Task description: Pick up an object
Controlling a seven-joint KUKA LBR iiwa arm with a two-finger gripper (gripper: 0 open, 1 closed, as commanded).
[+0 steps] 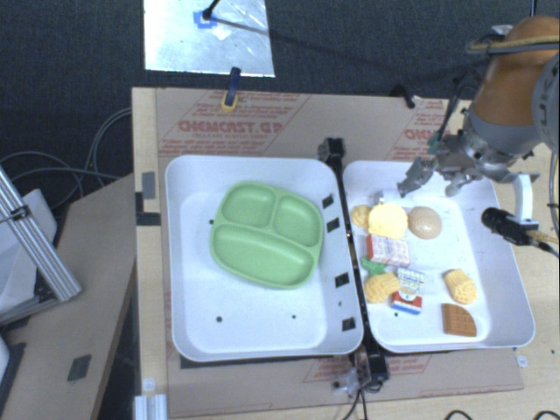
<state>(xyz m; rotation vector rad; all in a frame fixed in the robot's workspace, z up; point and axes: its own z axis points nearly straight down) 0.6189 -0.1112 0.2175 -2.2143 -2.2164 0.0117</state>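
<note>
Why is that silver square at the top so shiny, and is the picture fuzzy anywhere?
In the camera view, the silver sheet bounces light back as pale glare; the white bins look bright with soft shadows; the small toy food is a bit fuzzy, and the arm is slightly blurred.

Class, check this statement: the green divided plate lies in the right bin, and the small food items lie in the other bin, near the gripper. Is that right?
Not quite. The camera view shows the green divided plate in the left bin, not the right one. The rest holds: the small food items lie in the other bin, near the gripper.
</note>
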